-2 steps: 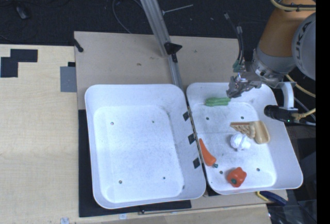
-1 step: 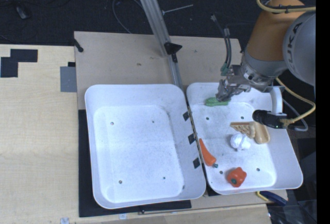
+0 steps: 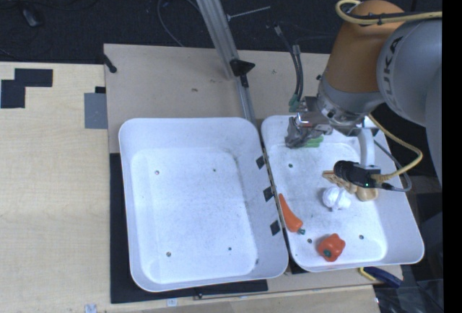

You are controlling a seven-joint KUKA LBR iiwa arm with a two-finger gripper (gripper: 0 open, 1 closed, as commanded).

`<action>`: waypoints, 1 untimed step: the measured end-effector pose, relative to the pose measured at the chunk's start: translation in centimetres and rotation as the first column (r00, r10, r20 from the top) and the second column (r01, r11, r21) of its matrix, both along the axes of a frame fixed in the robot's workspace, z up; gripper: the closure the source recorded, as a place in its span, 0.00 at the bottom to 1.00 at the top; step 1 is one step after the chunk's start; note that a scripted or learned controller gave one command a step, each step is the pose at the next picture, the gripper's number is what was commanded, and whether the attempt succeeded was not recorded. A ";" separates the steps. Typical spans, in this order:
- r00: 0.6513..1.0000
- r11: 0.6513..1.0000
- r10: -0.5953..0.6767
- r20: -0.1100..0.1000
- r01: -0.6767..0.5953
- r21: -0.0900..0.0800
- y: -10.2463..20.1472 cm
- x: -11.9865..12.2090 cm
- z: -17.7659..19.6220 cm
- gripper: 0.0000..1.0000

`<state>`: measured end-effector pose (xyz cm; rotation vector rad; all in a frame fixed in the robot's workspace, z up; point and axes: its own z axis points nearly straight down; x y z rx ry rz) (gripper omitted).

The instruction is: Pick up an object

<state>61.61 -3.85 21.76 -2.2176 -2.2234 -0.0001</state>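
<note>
We see the gripper (image 3: 302, 135) low over the far left corner of the right bin (image 3: 381, 226), hanging from the grey arm (image 3: 404, 66) that comes in from the right. We cannot tell whether it is open or closed, as the wrist hides much of it from above. A small green thing (image 3: 312, 143) peeks out just under it, touching or nearly touching the metal, on the side towards the middle of the bin; we take this to be what the grasp is aimed at, though too little of it shows for us to name its shape or its long axis, and we cannot say that it is held. The other candidates lie well apart from the gripper, all towards the near edge: a carrot (image 3: 290, 214) beside the left wall, its length running roughly along that wall with the tip towards the near edge; a white lump (image 3: 333, 197) near the middle; and a red pepper (image 3: 330, 247) close to the near edge. The left bin (image 3: 195, 203) holds nothing we would go for. We judge the next move needs little sideways travel: the green thing is right below, so what matters is closing on it and lifting straight
</note>
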 end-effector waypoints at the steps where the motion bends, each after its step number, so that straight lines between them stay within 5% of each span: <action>1: 1.000 1.000 0.001 0.000 -0.001 0.000 5.0 -0.7 0.1 1.00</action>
